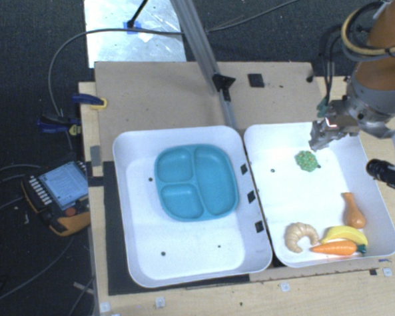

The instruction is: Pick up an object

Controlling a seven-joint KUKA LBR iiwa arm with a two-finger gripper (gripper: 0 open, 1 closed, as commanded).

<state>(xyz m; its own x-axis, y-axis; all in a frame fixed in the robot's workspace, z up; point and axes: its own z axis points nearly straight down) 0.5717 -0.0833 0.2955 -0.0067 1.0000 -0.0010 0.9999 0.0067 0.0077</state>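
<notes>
Brown tabletop (154, 96) carries a left bin holding a blue divided plate (197, 182), then a right bin (280, 202) where green broccoli (307, 160) sits at seven o'clock just beside the gripper (320, 137), so shifting squarely overhead before descending looks wise.

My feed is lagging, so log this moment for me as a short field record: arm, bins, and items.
pincer: over right bin's far side, just up-left of the broccoli
left bin: holds a blue divided plate
right bin: toy foods
broccoli: lies alone, far half
near corner cluster: croissant, banana, carrot
brown gourd-like piece: right side
held item: none visible
</notes>
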